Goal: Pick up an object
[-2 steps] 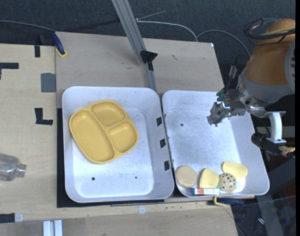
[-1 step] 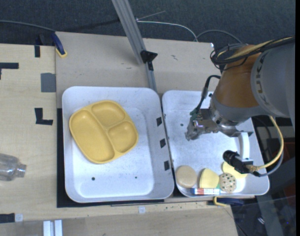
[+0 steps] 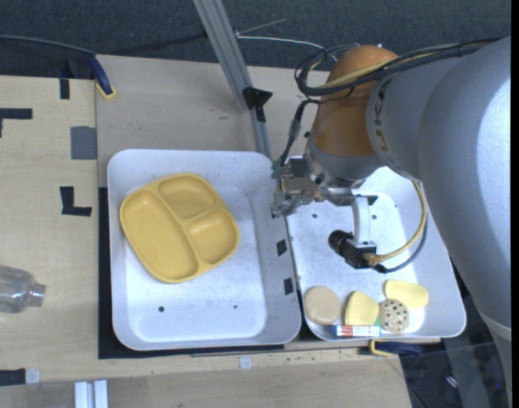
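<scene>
Here, jaws (image 3: pixel 287 195), state unclear, above the bins' divider; yellow tray (image 3: pixel 179 225) well left

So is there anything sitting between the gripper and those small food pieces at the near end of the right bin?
Nothing visible does. The gripper sits over the divide between the bins, and the food pieces lie along the right bin's near edge. Only bare bin floor and the arm's own cable fitting lie between.
</scene>
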Tool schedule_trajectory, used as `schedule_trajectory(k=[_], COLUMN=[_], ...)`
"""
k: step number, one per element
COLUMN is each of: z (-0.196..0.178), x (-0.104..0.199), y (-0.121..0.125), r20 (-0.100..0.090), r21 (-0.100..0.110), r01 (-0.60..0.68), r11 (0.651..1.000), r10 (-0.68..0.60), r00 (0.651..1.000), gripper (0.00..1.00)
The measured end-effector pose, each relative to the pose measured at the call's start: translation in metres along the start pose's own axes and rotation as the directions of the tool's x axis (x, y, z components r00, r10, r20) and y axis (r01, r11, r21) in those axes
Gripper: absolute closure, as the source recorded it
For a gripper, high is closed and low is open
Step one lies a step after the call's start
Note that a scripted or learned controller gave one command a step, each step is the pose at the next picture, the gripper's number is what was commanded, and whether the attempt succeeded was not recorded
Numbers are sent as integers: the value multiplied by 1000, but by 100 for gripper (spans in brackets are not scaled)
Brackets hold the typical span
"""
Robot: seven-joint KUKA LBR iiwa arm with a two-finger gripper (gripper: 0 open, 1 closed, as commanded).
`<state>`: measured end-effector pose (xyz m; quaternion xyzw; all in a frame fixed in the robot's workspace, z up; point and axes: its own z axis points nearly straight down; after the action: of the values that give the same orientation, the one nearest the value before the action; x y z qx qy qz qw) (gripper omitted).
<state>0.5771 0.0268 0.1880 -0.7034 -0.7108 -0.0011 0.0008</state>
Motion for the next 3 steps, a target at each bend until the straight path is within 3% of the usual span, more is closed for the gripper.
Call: schedule_trajectory(k=[1,2,3], z=[0,0,-112], x=[14,1,-8], y=[-42,-49,2], r20=[3,4,3], r21=[6,4,-8], r01=[-8,-10,-8], r11=[1000,1000,1000], r10=[8,10,8], r00=[1000,1000,1000], gripper=[100,100,100])
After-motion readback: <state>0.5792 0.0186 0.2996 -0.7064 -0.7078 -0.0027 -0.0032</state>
